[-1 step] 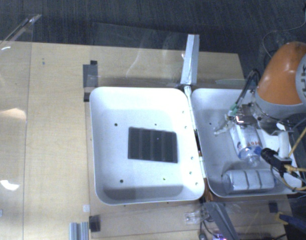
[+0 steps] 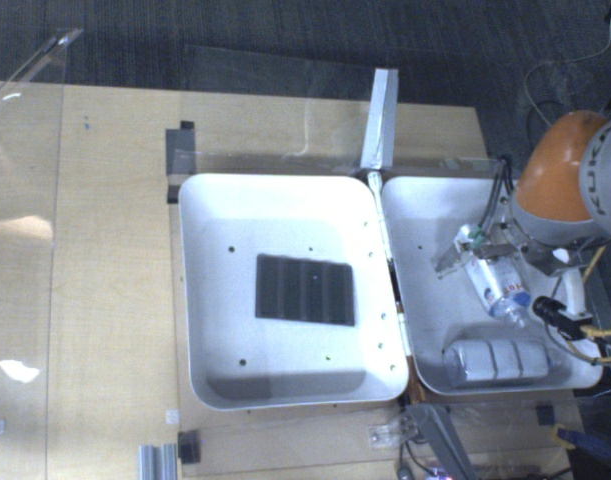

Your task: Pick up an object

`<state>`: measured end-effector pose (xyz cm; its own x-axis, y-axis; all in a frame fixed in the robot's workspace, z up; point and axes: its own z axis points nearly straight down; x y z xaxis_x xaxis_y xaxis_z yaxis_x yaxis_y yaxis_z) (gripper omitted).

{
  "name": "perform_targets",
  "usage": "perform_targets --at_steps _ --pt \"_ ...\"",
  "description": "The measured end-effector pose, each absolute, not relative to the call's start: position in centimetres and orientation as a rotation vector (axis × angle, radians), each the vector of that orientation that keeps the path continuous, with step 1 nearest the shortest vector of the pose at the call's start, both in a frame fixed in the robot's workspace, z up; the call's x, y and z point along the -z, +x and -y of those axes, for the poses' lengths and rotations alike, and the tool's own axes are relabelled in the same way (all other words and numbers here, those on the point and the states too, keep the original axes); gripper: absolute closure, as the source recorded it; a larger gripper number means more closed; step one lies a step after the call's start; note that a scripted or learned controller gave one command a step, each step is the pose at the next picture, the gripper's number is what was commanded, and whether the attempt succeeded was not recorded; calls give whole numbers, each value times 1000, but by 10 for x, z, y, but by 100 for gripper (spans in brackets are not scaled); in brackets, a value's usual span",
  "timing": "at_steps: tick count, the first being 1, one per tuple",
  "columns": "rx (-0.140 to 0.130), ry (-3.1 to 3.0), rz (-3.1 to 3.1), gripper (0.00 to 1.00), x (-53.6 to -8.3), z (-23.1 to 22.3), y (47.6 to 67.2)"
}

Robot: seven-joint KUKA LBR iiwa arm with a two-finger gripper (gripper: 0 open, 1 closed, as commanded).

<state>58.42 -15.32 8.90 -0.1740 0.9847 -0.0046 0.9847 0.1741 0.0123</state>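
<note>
Two white bins sit side by side on the bench (image 2: 105, 268). The left bin (image 2: 210, 368) has a dark ribbed pad (image 2: 305, 290) lying flat in its middle. The right bin (image 2: 415, 228) holds two things. One is a small clear bottle (image 2: 495, 286) with a blue bit at its lower end, lying on its side near the middle of the bin, with its long side running from about 11 o'clock to 5 o'clock. The other is a grey lumpy block (image 2: 500, 360) at about 6 o'clock in that bin, close to the front wall. The arm (image 2: 560, 183) comes in from 3 o'clock and hangs over the right bin. The gripper (image 2: 482, 251) is right at the top end of the bottle, and I cannot tell how it is set. The bottle looks like the thing to pick. I think it is light and hard, but smooth and round, so it may slip or roll away. The best place to grab it looks like the middle of its body, squeezing across the narrow way, not on the ends. The grey block looks wider and may be harder to fit.
</note>
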Motion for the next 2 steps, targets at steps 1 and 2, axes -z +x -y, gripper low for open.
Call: perform_targets --at_steps 1,2 --pt "-6 1858 -2527 0 -92 205 566" --pt "-8 1805 -2562 0 -87 200 637"
